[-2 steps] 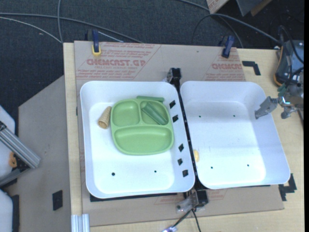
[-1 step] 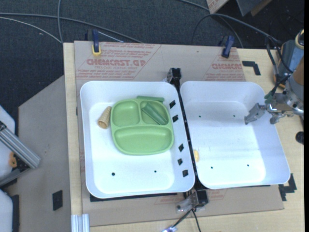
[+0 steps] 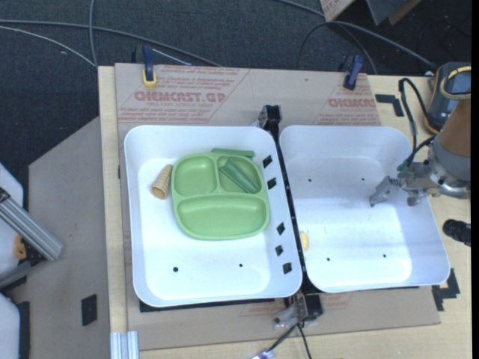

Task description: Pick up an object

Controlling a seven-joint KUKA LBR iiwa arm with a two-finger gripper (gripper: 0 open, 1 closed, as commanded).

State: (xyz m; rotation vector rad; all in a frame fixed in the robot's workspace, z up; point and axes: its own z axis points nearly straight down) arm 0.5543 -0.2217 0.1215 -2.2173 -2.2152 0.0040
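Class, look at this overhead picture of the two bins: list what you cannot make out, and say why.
- Gripper, camera view: too small and blurred to judge its fingers.
- Green item in the divided plate: identity unclear, too small.
- Small yellowish thing at the bins' shared edge: half hidden by the rim.

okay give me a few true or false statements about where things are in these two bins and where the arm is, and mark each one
1. The green divided plate lies in the left bin. True.
2. The gripper is over the left bin. False: it is over the right bin, near its right side.
3. A tan cone-shaped piece lies beside the plate's left edge. True.
4. The plate's compartments hold nothing. False: a green piece lies in its upper right compartment.
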